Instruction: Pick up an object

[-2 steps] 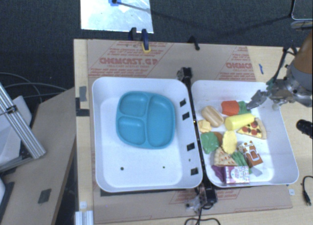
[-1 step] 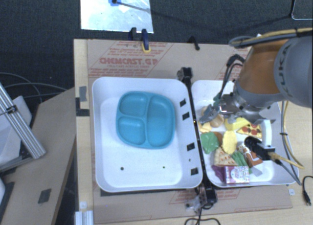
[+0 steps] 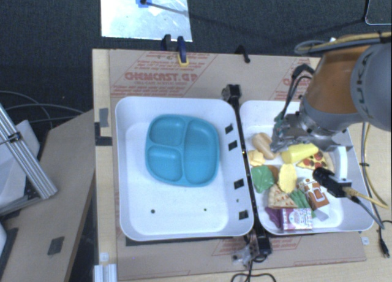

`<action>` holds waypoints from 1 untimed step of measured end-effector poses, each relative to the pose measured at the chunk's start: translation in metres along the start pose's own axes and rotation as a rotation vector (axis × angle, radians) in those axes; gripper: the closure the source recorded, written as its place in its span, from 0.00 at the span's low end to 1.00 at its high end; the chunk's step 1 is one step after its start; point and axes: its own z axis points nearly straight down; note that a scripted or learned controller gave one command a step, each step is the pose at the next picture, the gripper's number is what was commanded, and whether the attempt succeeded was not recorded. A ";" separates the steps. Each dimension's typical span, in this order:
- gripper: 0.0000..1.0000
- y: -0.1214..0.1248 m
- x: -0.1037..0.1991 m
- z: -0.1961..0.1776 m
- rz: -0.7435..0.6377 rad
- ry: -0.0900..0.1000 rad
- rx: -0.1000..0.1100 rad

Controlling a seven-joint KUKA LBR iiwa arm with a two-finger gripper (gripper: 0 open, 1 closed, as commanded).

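On the counter [image 3: 153,72], left bin [image 3: 138,213] given over to a blue divided plate [image 3: 182,150] lying flat near its middle, likely a drop-off spot kept apart from the clutter. In the right bin [image 3: 352,213], toy food heaped together for picking: bread roll [image 3: 263,144], green leafy piece [image 3: 262,178], yellow block [image 3: 299,152], pizza slice [image 3: 279,199]. Tool [image 3: 283,132] low over the heap's upper left, just beside the bread roll; whether spread or pressed together, cannot tell.
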 end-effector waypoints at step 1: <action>1.00 -0.012 0.070 0.011 -0.006 0.002 0.005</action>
